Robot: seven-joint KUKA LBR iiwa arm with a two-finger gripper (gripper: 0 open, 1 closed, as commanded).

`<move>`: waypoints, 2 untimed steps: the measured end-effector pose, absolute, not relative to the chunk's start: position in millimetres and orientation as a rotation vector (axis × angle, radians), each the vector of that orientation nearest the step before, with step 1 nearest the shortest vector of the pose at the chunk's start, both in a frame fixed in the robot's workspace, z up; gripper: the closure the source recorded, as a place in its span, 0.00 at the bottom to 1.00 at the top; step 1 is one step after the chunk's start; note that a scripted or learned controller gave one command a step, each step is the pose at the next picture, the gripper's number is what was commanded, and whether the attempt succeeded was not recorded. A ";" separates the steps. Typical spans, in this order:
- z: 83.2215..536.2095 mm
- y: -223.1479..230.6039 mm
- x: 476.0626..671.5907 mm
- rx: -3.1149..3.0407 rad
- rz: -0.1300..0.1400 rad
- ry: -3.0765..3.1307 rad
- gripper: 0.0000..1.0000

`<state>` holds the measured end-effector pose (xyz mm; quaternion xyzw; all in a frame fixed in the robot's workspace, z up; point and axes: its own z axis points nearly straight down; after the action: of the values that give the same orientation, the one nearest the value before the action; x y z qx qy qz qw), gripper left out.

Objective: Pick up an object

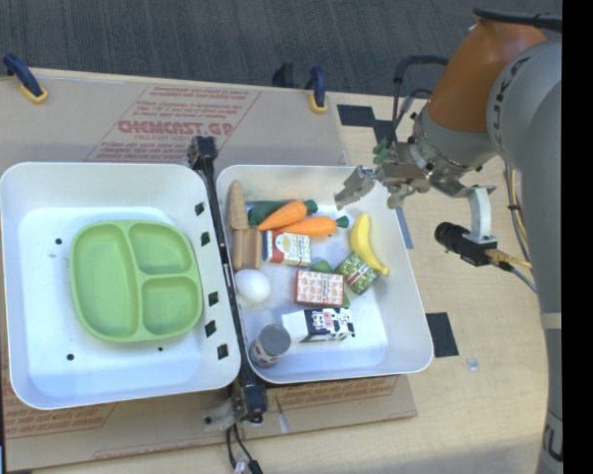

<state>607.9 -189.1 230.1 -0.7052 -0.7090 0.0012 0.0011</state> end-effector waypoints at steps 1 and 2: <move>116.5 -196.9 537.5 -2.211 0.004 -2.226 0.00; 127.3 -197.1 538.5 -2.206 0.005 -2.233 1.00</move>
<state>538.5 -197.1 127.3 -0.7029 -0.7113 0.0017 0.0012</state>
